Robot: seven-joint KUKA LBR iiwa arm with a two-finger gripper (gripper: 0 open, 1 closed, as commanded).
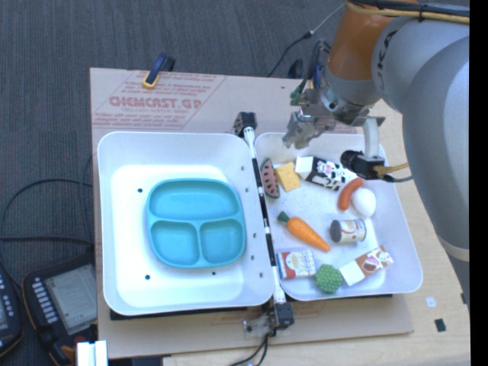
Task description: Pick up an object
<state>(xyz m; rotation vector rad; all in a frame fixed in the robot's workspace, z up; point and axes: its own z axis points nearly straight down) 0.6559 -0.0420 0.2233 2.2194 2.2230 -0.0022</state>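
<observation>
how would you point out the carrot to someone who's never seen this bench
Look in the right bin, the one crowded with toy food. Near its middle, toward the divider, lies the carrot: the lone long orange cone with a green tip, above the broccoli.

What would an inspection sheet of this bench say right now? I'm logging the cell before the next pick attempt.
Surface: bench board bears two white bins, left bin and right bin.
Job's things: carrot, egg, cheese wedge, broccoli, can lie in right bin.
Clutter: blue divided tray in left bin.
Grippers: gripper hovers above right bin's far edge.
Cables: black cable on floor at left.
Surroundings: dark carpet.
</observation>
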